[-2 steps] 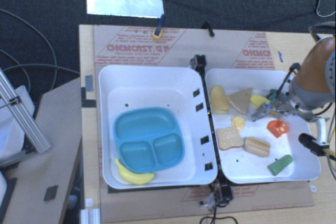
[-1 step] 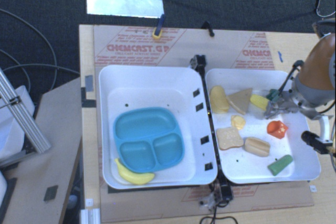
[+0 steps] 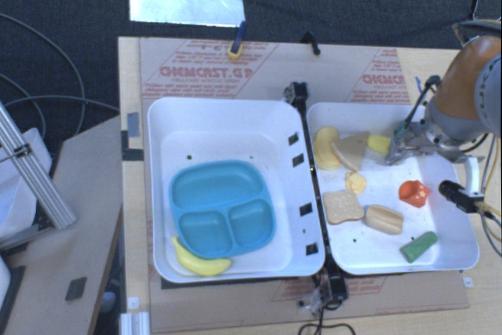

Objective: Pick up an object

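Observation:
My gripper (image 3: 398, 151) is low over the back of the right bin (image 3: 463, 243), reaching in from the right. Its tip is right beside a small yellow piece (image 3: 379, 143), and whether it touches that piece is unclear. Left of that lie a tan wedge (image 3: 351, 150) and a yellow rounded item (image 3: 325, 147). A red pepper (image 3: 413, 193) lies just in front of the gripper. Nearer the front are a small yellow chip (image 3: 355, 183), a bread slice (image 3: 343, 206), a bun (image 3: 383, 219) and a green item (image 3: 418, 245).
The left bin (image 3: 220, 115) holds a blue divided tray (image 3: 223, 207) and a banana (image 3: 201, 263) at its front edge. A black divider (image 3: 307, 169) runs between the bins. The arm's grey and orange body (image 3: 463, 94) looms over the right bin's far right corner.

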`<control>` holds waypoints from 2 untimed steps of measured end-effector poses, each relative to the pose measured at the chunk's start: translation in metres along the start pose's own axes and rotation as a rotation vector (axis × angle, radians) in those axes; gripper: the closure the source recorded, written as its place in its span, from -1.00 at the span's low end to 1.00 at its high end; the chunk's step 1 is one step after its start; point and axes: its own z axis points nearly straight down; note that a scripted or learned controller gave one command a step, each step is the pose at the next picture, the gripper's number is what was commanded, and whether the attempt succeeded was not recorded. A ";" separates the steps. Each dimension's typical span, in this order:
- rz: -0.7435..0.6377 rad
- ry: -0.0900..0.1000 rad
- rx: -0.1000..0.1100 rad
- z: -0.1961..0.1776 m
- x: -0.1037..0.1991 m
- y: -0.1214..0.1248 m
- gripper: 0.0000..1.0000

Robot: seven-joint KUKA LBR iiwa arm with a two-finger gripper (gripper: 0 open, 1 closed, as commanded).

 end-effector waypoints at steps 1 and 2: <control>0.005 -0.001 0.000 -0.094 -0.008 -0.019 1.00; 0.007 0.004 0.009 0.004 0.016 -0.116 1.00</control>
